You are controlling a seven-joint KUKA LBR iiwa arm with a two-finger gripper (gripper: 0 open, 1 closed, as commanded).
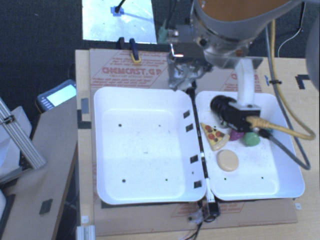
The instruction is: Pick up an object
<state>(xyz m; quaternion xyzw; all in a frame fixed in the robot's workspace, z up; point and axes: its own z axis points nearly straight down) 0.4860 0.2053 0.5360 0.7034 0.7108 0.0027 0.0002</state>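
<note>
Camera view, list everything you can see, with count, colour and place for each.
bins: two, white, side by side on the bench.
pizza slice: one, yellow with red spots, right bin near the divider.
round disc: one, tan, right bin, below the slice.
green object: one, right bin, right of the slice.
purple object: one, partly hidden, beside the green one.
cardboard sheet: one, brown with red print, under the bins.
clamp: one, blue and yellow, on the cardboard's top edge.
arm: one, grey and orange, top right.
end effector: one, above the bins' top edge.

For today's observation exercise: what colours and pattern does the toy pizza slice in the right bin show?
The pizza slice is tan-yellow with red round spots, clearest in the camera view.
</note>
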